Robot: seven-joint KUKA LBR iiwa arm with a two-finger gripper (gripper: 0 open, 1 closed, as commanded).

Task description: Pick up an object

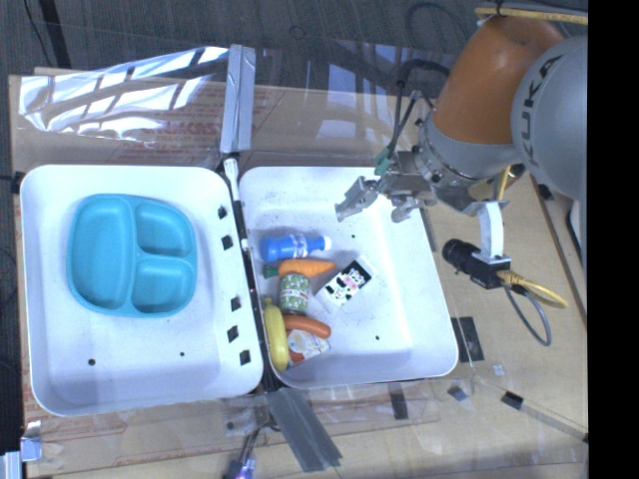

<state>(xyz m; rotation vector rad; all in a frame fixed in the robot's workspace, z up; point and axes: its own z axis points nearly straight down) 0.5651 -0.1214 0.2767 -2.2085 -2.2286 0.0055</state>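
While the arm waits above, the objects lie close together in the right bin (419,352), against its left wall. Nearest to the camera is a yellow banana (275,335), and just beside it a small red and white packet (308,344) and an orange sausage-like piece (306,325). A little farther stand a green can (295,293) and a black and white carton (344,284), then a carrot (308,266) and a blue and white bottle (295,245) lying on its side. They touch or nearly touch one another, probably because they slid down into a heap, so there is little free room around each one. The carton lies at the outer side of the heap with open floor on its right, and I judge it is the easiest thing to take.

The left bin (40,297) carries a blue divided tray (133,253), well apart from the heap.

Farther back, the hand (371,200) hangs over the far part of the right bin, above bare floor and apart from every object. Its fingers stand apart and nothing is between them, so nothing is picked up yet. It sits high and to the side, which suits an approach from above. To grasp, it must come nearer and go down to the heap. Behind the bins, the desk (329,118) carries a shiny plastic sheet (110,93).
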